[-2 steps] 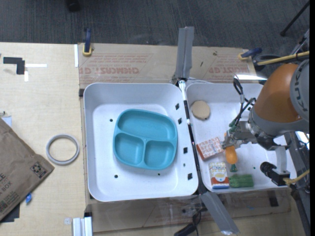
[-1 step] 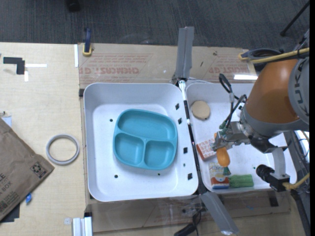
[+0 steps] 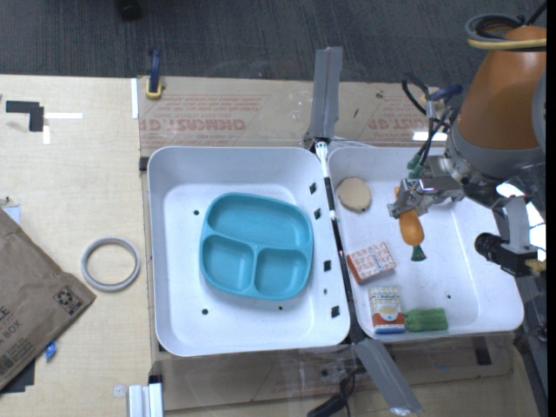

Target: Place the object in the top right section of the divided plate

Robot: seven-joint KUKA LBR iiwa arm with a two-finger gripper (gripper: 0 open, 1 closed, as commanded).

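Observation:
A teal divided plate (image 3: 256, 246) lies in the left bin (image 3: 174, 259), with one wide section at the top and two smaller ones below. Over the right bin (image 3: 486, 294), my gripper (image 3: 408, 202) is shut on the orange end of a toy carrot (image 3: 411, 230). The carrot hangs below the fingers with its green top pointing down and to the right. Carrot and gripper are well to the right of the plate, across the wall between the bins.
The right bin also holds a round tan piece (image 3: 354, 195), a red and white box (image 3: 371, 261), a yellow box (image 3: 386, 308) and a green item (image 3: 425, 320). A tape ring (image 3: 110, 262) and a cardboard box (image 3: 30, 302) lie on the bench at left.

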